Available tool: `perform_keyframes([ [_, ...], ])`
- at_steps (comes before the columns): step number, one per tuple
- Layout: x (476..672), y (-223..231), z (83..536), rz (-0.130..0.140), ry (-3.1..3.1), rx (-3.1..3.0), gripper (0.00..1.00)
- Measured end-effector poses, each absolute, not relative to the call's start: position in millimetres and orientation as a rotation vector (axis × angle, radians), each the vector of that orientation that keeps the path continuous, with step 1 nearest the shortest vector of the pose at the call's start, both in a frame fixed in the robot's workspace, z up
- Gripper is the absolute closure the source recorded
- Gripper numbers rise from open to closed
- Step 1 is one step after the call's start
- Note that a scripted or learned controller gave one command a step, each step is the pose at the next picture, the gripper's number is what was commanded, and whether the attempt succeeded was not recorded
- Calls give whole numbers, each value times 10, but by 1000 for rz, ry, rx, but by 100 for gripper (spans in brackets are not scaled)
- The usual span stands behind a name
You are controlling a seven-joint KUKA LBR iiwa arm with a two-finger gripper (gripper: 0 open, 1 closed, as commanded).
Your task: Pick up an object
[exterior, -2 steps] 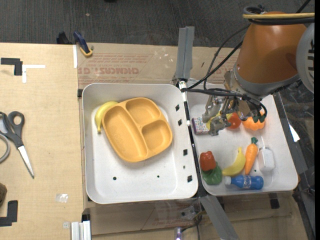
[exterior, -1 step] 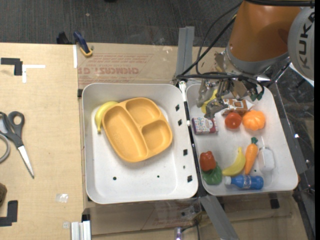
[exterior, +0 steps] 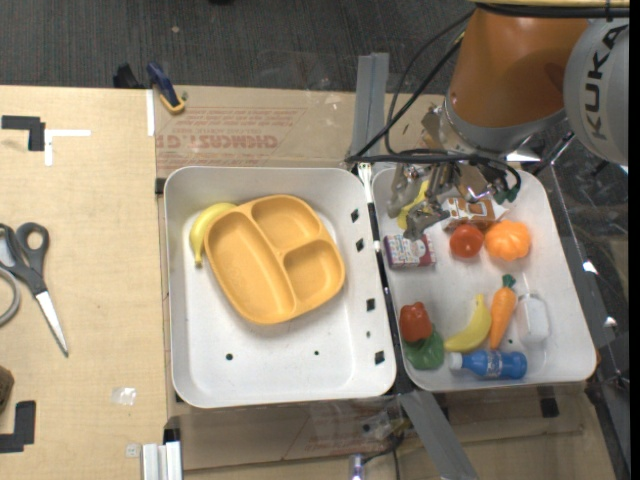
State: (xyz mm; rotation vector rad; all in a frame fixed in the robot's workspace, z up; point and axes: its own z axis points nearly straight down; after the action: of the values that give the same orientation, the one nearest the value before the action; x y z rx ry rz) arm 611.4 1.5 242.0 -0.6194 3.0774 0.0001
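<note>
While the arm [exterior: 530, 58] is reaching in from the upper right of the frame, its gripper [exterior: 432, 203] is hanging low over the top of the right bin [exterior: 560, 363], seemingly just above a small purple carton [exterior: 408, 251]; clutter is hiding how the tool is set, so I cannot tell. A tomato [exterior: 466, 241] and an orange [exterior: 508, 239] are lying just right of it. Lower down, a carrot [exterior: 501, 310], banana [exterior: 472, 327], red pepper [exterior: 415, 320] and blue bottle [exterior: 490, 365] are resting. A yellow divided plate [exterior: 272, 258] is sitting in the left bin [exterior: 270, 373].
</note>
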Motion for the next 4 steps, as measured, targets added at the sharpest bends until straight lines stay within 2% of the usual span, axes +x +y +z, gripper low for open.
perform_keyframes([
  [1, 5941, 144, 2530, 1, 3037, -792, 100],
  [2, 5411, -700, 2918, 0, 2922, -1146, 100],
  [3, 4880, -516, 2231, 1, 2971, -1016, 100],
  [4, 5077, -155, 2561, 0, 2991, -949, 100],
])
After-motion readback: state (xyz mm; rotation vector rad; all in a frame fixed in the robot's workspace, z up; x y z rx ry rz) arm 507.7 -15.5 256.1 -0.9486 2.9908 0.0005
